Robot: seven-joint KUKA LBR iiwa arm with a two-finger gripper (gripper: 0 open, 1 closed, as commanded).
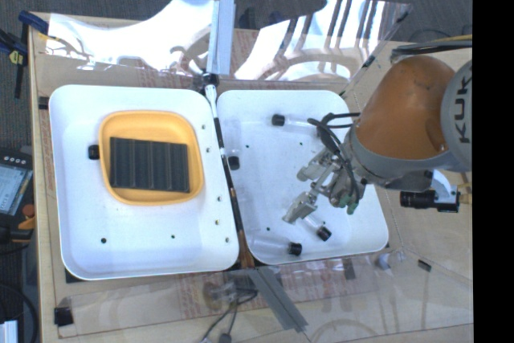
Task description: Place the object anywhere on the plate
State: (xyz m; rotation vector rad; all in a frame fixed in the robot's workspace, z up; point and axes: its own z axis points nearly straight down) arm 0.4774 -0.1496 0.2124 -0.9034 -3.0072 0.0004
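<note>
The desk (450, 285) carries two shallow white bins side by side. The left bin (72, 237) holds a yellow plate (148, 124) with rounded corners, set toward the bin's rear half. A dark ribbed block (151, 165) lies flat on the plate and covers most of its centre. It is rectangular, with ridges running front to back. A small black item (94, 152) sits at the plate's left edge; what it is cannot be told at this size.

The arm (409, 124) enters from the right and reaches over the right bin (265, 140). Its orange band faces the camera. The jaws (309, 189) hang over the right-centre of that bin, pointing left and down. Two metal fingers (299, 210) show, one above the other, and they appear to stand slightly apart, though the slant of the view makes the gap hard to judge. Nothing shows between them.

Three small black items lie on the right bin's floor. One (278, 120) is near the rear wall, with a pale rod running right from it. One (324, 234) is just below the jaws. One (294, 249) is close to the front wall. A further black piece (233, 162) sits at the seam between the two bins.

Clear shiny panels (281, 36) stand behind the bins and reflect light.
</note>
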